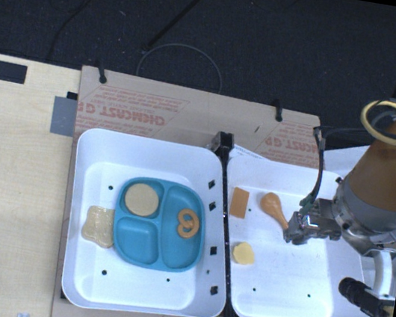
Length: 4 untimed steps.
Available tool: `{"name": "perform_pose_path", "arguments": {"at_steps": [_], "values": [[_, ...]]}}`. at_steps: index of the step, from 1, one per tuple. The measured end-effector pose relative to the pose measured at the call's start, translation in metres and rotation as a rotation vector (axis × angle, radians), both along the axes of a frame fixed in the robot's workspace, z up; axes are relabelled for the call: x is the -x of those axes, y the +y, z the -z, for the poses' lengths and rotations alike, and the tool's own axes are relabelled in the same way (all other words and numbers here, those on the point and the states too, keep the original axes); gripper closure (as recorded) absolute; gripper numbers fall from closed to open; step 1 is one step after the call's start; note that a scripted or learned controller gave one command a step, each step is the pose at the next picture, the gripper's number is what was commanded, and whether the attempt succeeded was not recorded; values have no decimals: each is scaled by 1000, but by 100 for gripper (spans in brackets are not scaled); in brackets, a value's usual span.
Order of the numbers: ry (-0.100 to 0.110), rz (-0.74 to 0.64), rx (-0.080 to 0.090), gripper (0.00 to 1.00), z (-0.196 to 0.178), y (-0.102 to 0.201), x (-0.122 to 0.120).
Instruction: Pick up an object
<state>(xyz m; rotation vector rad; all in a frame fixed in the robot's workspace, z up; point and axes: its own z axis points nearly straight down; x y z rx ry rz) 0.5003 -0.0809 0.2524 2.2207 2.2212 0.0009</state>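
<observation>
The gripper (299, 231) hangs over the right bin (308, 306), just right of a tan pear-shaped toy (275, 208); whether it is open or closed, I cannot tell. An orange block (239, 202) sits left of that toy, and a yellow round piece (243, 254) lies below it.

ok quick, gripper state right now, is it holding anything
Gripper: cannot be told. It sits low over the right bin, just right of the tan drumstick-shaped piece, with nothing seen in its grasp.
</observation>
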Motion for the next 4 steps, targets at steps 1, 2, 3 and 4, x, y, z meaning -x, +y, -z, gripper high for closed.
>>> {"name": "perform_pose_path", "arguments": {"at_steps": [1,2,3,4], "values": [[2,-3,-1,100,-2,44,-30],[3,-4,-1,100,-3,91,-49],[3,-4,-1,100,0,141,-71],[3,-2,0,100,11,177,-95]]}}
